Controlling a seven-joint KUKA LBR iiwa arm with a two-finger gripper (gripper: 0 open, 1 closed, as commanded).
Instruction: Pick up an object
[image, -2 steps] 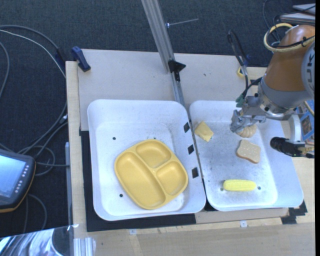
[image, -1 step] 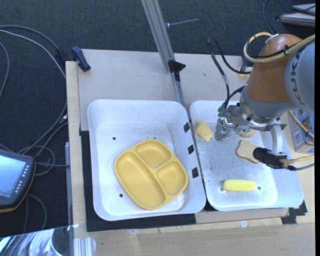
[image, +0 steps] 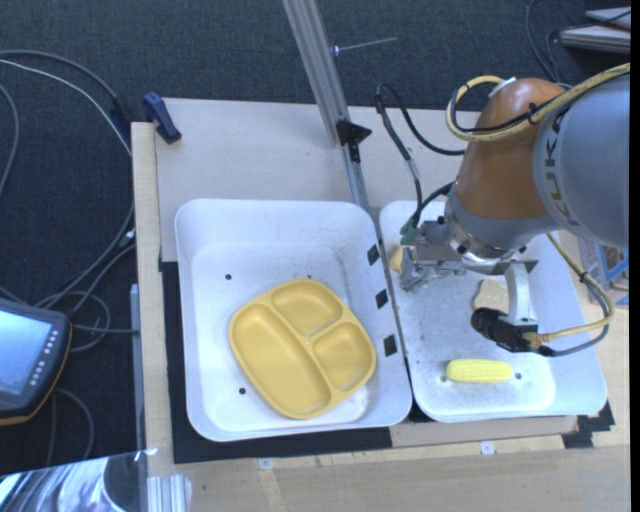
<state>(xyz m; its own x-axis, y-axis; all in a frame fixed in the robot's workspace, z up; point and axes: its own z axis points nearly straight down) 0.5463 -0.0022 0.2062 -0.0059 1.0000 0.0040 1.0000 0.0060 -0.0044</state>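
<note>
white bins, corn (right bin), yellow tray

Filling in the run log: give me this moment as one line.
arm: over right bin | pincer: low at bin's left wall, grasp unclear | corn cob: lying loose near front | yellow divided plate: left bin

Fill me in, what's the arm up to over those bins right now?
The arm is reaching in over the right bin, with its gripper low near that bin's far left corner, close to a small yellowish item partly hidden beside it. Nothing can be seen between its fingers. A yellow corn cob lies untouched near the front of the same bin. The left bin holds a yellow divided plate, also untouched. So no pick has visibly happened yet.
</note>
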